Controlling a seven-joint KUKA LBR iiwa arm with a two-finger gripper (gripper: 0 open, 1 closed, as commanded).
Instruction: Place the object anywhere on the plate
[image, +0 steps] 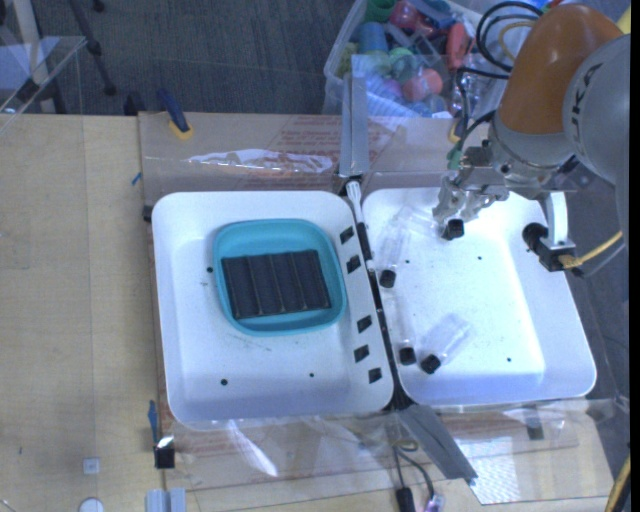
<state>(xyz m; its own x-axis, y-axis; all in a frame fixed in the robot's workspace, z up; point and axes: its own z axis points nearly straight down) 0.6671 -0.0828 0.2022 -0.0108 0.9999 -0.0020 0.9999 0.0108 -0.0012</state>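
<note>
Bench (70, 300): light wood surface, carrying 2 shallow white bins side by side, their inner walls meeting along a dark divider strip.

Left bin (180, 350): held 1 teal plate (276, 274), squarish with rounded corners, set toward the bin's far edge and roughly centred between its side walls. On the plate lay 1 dark ribbed slab (275, 284) of 4 parallel sections, covering most of the plate's floor. The rest of this bin's floor showed small dark specks.

Right bin (520, 340): held 2 clear plastic vials with black caps. Vial 1 (393, 245) lay near the bin's far-left corner, close along the divider, cap toward the near side. Vial 2 (443, 340) lay near the bin's near-left corner, tilted diagonally, cap toward the divider. Both rested on the bin floor, well apart from the plate.

Gripper (453, 222): hung over the far edge of the right bin, just beside vial 1 but apart from it. Its fingers pointed down; whether they stood wide or narrow could not be told, and nothing was seen between them.

Arm (560, 80): grey with an orange band, reaching in over the right bin's far-right corner.

Behind the bins: 1 clear tub (400, 60) of mixed coloured items.
</note>
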